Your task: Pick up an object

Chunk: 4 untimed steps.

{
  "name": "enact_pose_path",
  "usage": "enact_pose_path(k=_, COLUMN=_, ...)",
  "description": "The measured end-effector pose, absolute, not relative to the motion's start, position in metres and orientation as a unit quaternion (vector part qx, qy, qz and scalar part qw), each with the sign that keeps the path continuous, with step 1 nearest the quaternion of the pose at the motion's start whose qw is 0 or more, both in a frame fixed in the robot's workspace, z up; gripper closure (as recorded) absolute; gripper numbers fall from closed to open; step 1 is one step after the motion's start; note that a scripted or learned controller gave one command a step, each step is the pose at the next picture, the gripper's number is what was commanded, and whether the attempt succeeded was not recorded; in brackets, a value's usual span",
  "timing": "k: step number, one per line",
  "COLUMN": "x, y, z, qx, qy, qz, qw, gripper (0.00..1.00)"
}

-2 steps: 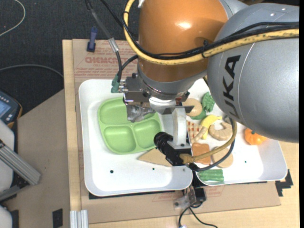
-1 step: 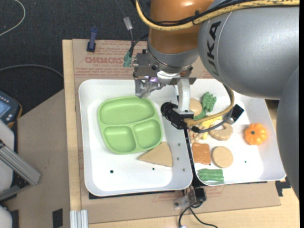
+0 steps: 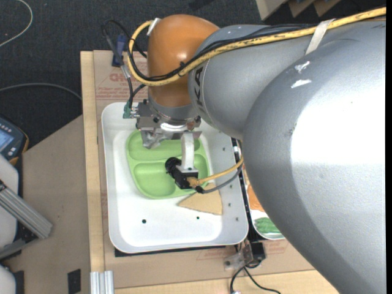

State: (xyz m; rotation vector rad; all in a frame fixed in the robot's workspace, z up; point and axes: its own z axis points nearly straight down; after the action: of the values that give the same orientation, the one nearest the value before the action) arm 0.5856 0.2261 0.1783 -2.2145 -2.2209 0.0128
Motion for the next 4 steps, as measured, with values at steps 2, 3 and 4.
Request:
enact_pose_path(k=2, x=0.641, y=0.224, z=0.185, qx=-0.704, qy=-0.71, qz=0.0057, qw=0.005, gripper=1.0)
enact_pose_path(k=3, x=0.55, y=0.226, z=0.259, qx=-0.706, qy=-0.709, qz=0.0014, qw=0.002, gripper=1.0)
enact_pose_path(k=4, x=0.498, y=0.183, z=0.491, qx=-0.707, qy=-0.707, qz=-0.01, qw=-0.004, gripper=1.0)
